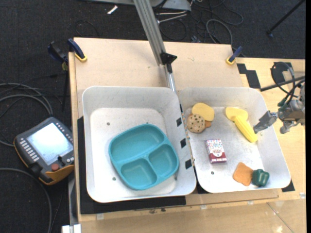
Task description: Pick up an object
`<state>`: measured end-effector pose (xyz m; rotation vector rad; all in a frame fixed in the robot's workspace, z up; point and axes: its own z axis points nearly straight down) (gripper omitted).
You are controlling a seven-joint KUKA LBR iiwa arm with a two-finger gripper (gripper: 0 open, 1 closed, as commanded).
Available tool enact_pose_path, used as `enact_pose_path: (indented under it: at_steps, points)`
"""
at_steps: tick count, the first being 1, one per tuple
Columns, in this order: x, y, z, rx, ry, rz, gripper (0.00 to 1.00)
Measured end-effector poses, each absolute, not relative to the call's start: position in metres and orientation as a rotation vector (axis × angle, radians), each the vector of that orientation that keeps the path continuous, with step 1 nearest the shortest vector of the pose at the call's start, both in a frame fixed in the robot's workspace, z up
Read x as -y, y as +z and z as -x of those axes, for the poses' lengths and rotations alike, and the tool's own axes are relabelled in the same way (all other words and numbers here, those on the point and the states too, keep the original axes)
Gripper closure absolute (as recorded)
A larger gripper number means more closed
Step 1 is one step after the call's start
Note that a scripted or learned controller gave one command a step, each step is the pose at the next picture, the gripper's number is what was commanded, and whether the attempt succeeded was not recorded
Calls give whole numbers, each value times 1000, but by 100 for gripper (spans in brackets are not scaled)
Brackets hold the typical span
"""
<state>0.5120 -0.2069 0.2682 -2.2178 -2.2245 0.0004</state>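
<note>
- Bench edge [146,212] is seen nearest the camera, with two white bins set side by side on it.
- Left bin [97,106] is taken up by a teal divided tray [143,156] with three compartments, lying tilted toward the bin's near right corner.
- Right bin [272,130] is strewn with small things. Nearest the camera, at its front right corner, an orange piece [242,174] is found touching a green pepper-like toy [260,177].
- A little farther back, near the bin's middle, a small red and white box [216,151] is laid flat, apart from the rest.
- Farther still, a yellow corn-like toy [241,122] is laid slantwise toward the right wall, and a brown speckled cookie [196,123] is seen touching a yellow round piece [203,112] close to the wall between the bins.
- Gripper [266,122] is seen at the right bin's right rim, just beside the far end of the yellow corn-like toy, with nothing shown between its fingers; whether the jaws are apart or together cannot be told. Cables and grey arm parts are bunched behind it at the view's right.
- Metal pole [151,25] is slanted over the far bench, ending at the seam between the bins.
- Yellow clamps [80,56] are fixed at the bench's far corners.
- Handheld control pad [46,149] is laid on the dark floor to the left, with cables around it.
</note>
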Motion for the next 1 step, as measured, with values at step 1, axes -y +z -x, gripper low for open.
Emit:
enact_pose_path:
  at_steps: [1]
  points:
    - [207,268,-512,2223,0,2219,0]
